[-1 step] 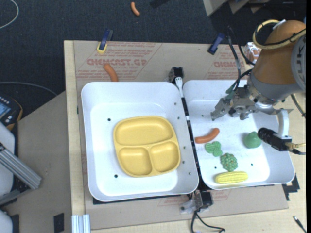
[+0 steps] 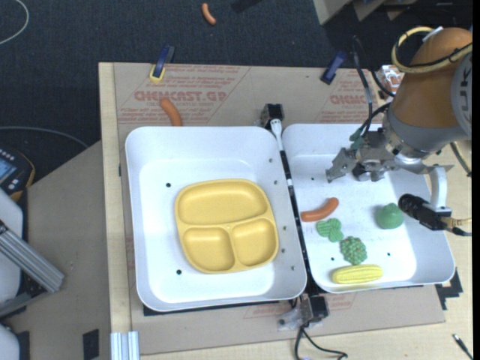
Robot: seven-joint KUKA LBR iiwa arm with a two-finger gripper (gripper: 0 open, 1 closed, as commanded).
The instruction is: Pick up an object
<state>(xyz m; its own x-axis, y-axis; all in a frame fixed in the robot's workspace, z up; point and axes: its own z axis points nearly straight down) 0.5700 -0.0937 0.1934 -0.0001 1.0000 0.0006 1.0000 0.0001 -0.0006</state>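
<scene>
We see the grey two-finger gripper [image 2: 339, 168] spread wide and holding nothing, just above the small orange plastic sausage [image 2: 319, 209], whose long axis slants up-right, in the shallow white right bin [image 2: 319, 137].

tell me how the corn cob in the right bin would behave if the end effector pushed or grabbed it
The corn cob looks like a long rounded cylinder lying on its side, so a sideways push would probably roll it. Its glossy look suggests light, stiff plastic, likely slippery on the bin's smooth floor. It lies near the front wall, which may cramp a grasp.
</scene>
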